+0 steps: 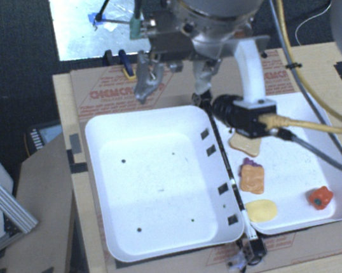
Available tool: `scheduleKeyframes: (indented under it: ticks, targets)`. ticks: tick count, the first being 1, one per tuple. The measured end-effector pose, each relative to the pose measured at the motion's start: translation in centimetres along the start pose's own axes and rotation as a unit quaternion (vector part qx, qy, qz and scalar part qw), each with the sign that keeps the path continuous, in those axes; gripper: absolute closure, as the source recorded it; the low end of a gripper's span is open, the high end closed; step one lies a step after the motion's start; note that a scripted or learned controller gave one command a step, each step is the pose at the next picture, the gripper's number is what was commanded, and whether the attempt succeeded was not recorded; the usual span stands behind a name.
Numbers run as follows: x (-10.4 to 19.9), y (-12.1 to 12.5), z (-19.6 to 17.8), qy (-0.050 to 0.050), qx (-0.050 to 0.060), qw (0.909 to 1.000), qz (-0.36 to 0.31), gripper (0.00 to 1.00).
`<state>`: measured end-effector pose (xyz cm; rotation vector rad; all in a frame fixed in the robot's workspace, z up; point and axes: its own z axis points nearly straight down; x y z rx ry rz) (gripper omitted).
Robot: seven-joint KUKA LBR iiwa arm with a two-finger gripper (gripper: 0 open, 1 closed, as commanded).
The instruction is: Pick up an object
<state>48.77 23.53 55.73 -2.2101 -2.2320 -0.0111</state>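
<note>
My gripper [174, 82] hangs high over the back rim of the left bin [103, 175], near the divider. Its two fingers [145, 82] stand wide apart, open, with nothing between them. The right bin [338, 157] holds a tan toast slice [247, 145] by the divider, an orange waffle-like piece [252, 178] with a purple bit on top, a yellow disc [262, 210] at the front left, and a red-orange pepper [320, 197] at the front right. All of these lie in front of and to the right of the gripper.
A black device [243, 116] on a white bracket, with a yellow cable [314, 126] and a grey cable, hangs over the right bin's back left, partly covering the toast. Blue and yellow clamps [124, 63] sit behind the left bin.
</note>
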Motion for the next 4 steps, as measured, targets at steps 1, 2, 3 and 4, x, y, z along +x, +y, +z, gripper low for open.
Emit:
scheduleKeyframes:
  ticks: [1, 2, 3, 4]
  targets:
    - [0.0, 0.0, -1.1, 0.001, -0.001, 1.0000, -0.001, 1.00]
    - [0.0, 0.0, -1.1, 0.001, -0.001, 1.0000, -0.002, 0.00]
    - [0.1, 0.0, -2.2, 0.002, -0.002, 1.0000, -0.003, 1.00]
    - [0.1, 0.0, -2.2, 0.002, -0.002, 1.0000, -0.003, 0.00]
